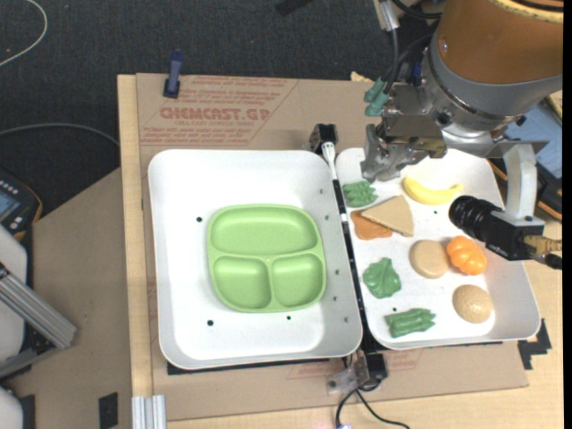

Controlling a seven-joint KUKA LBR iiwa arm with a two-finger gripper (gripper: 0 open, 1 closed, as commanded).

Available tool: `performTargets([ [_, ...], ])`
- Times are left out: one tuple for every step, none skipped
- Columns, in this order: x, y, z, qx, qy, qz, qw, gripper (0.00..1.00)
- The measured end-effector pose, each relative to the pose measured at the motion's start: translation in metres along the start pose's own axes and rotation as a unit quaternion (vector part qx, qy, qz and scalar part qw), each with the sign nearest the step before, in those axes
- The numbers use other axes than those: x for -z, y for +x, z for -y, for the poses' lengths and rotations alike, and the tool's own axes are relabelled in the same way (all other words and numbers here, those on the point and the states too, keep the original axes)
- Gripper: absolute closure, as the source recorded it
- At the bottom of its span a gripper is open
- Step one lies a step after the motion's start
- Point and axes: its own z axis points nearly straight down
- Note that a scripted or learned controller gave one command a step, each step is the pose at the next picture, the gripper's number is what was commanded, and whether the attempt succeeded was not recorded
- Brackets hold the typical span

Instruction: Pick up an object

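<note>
Your gripper (382,166) hangs over the right bin (511,318) beside a green leaf (359,192); you cannot tell if it is spread. Nothing looks lifted yet, so the whole pick is left to do.

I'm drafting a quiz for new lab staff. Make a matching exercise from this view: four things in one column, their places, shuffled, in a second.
Things
1. green divided plastic plate
2. yellow toy banana
3. orange toy pumpkin
4. green toy bean bundle

Places
A. near edge of the white bin on the view's right
B. just right of the round tan disc
C. middle of the white bin on the view's left
D. far part of the right bin, beside the tan triangular slice

Pairs: 1-C, 2-D, 3-B, 4-A
</note>
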Motion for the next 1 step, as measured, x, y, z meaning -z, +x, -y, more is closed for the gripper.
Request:
performTargets([
  [-0.1273, -0.0395, 0.0051, -0.004, 0.016, 0.004, 0.9999, 1.0],
])
